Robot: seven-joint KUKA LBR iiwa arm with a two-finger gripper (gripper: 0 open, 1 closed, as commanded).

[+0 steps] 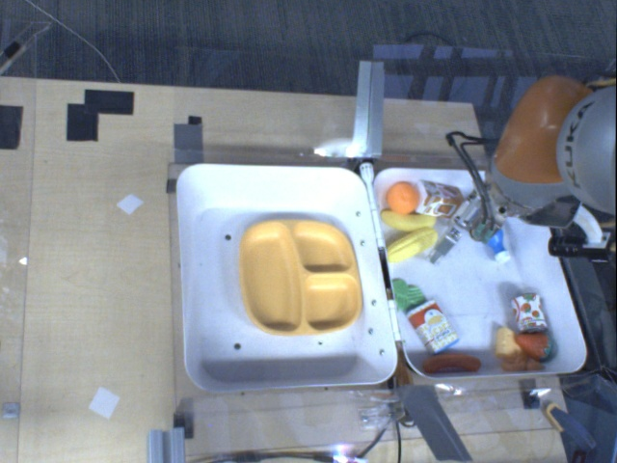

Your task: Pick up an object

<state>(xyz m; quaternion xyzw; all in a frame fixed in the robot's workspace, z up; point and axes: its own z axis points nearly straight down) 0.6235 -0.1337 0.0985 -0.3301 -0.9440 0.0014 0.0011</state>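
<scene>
Where the pincer (453, 237) hovers, 2 bananas (409, 234) lie crosswise.

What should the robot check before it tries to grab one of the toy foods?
1. Gripper is over the right bin, near the toys: ok.
2. A target is close: the yellow bananas lie just beside the gripper: ok.
3. Gripper is directly above one toy: cannot tell.
4. Nothing is caught between its fingers already: cannot tell.
5. Room around the bananas: not ok, the orange and a snack packet crowd them.
6. Drop place is ready: the yellow divided tray sits flat in the left bin: ok.
</scene>
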